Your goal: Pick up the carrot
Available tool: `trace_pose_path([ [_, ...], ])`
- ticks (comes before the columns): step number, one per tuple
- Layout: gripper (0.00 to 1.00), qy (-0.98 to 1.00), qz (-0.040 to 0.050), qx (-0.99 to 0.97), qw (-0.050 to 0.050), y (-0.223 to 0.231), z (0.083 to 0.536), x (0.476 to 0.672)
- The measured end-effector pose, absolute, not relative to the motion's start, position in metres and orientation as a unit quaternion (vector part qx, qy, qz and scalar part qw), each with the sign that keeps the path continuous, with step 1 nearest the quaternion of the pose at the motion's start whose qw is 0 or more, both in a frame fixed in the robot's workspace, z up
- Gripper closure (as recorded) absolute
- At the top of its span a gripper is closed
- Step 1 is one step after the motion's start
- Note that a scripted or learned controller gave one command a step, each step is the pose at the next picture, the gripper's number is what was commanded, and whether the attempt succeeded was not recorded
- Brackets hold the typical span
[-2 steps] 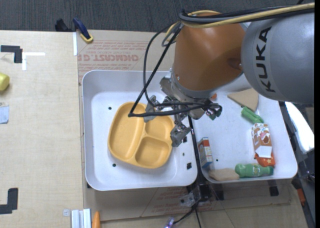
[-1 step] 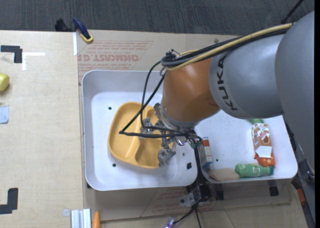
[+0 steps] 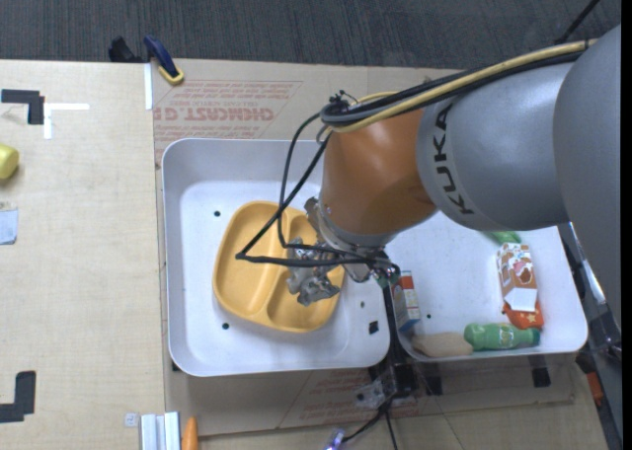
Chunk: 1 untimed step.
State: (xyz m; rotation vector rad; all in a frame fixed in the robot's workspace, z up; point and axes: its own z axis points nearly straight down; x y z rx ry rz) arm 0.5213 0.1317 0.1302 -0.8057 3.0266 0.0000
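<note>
- The tool (image 3: 314,282) is hanging low over the yellow divided dish (image 3: 247,259) in the left bin (image 3: 196,335); it is blurring against the dish, so I cannot tell whether it is apart or together, and nothing is showing in its grip.
- Nothing orange is lying in the dish or on the bare floor of the left bin around it.
- The carrot is not showing plainly. The likeliest candidate is lying in the right bin (image 3: 456,265), well apart from the tool: an orange-and-white long piece (image 3: 519,285) with green at its far end, though it may be a packet.
- If it is the carrot, I am judging it to be light, stiff and smooth, likely slipping at the tapering end, so gripping across the thicker middle is looking safest.
- Counting: two bins are sitting side by side on the surface (image 3: 79,290), one dish in the left.
- The right bin is holding one orange-and-white piece, one green bottle-shaped thing (image 3: 502,337) at its near edge and one tan thing (image 3: 442,344) just left of that.
- One small red-and-white thing (image 3: 404,298) is lying by the dividing rim.
</note>
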Motion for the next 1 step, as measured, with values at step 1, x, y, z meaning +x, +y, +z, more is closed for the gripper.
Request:
trace_pose_path([
  [1, 1.00, 0.966, -0.0001, -0.258, 0.008, 0.1323, 0.1398, 0.5238],
])
